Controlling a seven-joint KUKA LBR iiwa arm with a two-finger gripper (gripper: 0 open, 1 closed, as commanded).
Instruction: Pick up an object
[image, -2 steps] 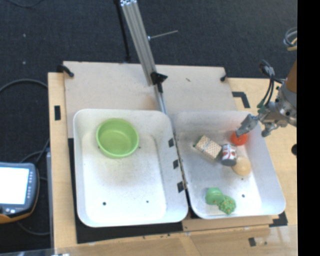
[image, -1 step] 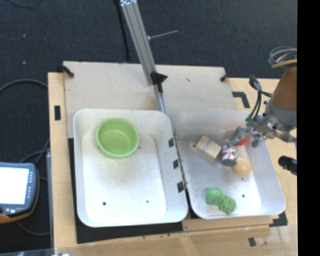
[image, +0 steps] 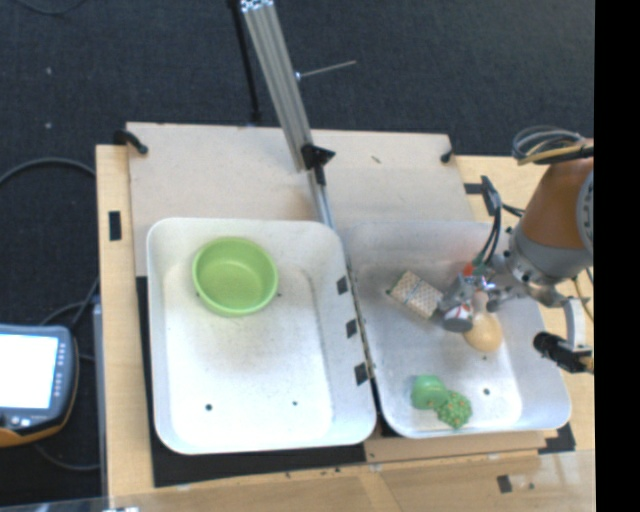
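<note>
We take the right-hand shallow white bin (image: 400, 250) as our landmark. The grey arm with its orange band (image: 556, 205) reaches over that bin's right rim, and its two-finger gripper (image: 460, 312) hangs low near the bin's middle. We cannot tell from this view how the gripper stands, because its tip is small and blurred against the bin floor.

Three things lie in this bin. A small tan block with a speckled, patterned face (image: 415, 293) sits in the bin's middle, just beside the gripper on the side facing the other bin; whether the two touch we cannot tell. Its long axis runs slantwise, from the bin's far side toward the gripper, its nearer end pointing at the gripper tip. A rounded pale-yellow object (image: 483, 334) lies just beside the gripper on the side toward the bin's near right corner. A lumpy green plastic object (image: 441, 399) rests near the bin's front rim, apart from the gripper.

Beside our landmark stands the left-hand white bin (image: 250, 410), holding a round light-green plastic bowl (image: 235, 276) upright in its far part.
</note>
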